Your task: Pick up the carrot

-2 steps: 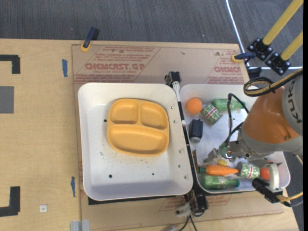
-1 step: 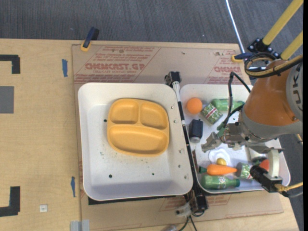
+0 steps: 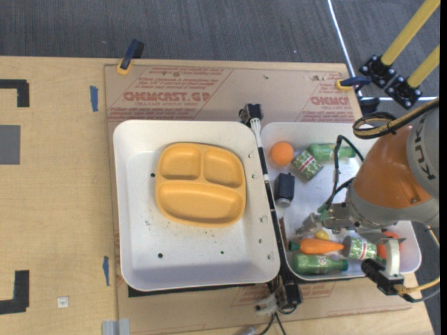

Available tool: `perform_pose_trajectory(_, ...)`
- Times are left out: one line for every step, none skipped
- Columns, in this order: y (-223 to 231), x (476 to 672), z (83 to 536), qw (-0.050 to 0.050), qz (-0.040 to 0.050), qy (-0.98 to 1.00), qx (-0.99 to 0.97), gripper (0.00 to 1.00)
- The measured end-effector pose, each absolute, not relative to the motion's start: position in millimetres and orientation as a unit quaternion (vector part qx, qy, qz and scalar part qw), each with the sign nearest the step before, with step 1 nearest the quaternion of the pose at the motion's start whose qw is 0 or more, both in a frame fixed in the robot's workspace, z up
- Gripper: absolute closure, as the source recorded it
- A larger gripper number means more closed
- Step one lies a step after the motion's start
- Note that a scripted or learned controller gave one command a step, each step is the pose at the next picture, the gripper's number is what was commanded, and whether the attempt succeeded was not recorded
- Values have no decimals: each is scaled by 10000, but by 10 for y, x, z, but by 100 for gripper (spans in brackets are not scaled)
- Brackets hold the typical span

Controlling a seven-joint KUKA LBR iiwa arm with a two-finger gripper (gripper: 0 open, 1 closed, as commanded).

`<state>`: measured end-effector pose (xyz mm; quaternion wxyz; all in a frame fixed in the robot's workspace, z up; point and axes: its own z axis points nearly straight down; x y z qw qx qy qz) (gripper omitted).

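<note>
**Arm low over the carrot, grip unconfirmed**

Taking the small orange plastic carrot as the landmark and reading from the left: well to its left, in the left shallow white bin, a yellow three-compartment plastic plate lies flat and alone, probably parked there so the working clutter stays in the other bin. Between the two bins runs a black divider rail, and just right of it, up and left of the carrot, a small dark rectangular block rests on the floor of the right shallow white bin.

The carrot itself lies on its side near the front edge of that right bin, touching a green bottle lying just in front of it. Behind the carrot, toward the far wall, sit an orange ball and a green-and-red can, with another green bottle beside them.

The grey and orange arm leans in from the right, so its wrist hangs directly over the carrot's right end, presumably lining up a grasp. The jaws are lost among cables and metal just behind the carrot; I cannot tell how far apart they stand or whether anything sits between them. The carrot looks to be resting on the bin floor, not lifted.

The arm also covers the right bin's middle, and a green-and-white object to the carrot's right is partly masked.
</note>
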<state>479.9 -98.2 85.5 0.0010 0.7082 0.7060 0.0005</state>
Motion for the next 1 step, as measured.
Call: perform_pose_trajectory(-940,4794,851,-1,5,6534,7570,0)
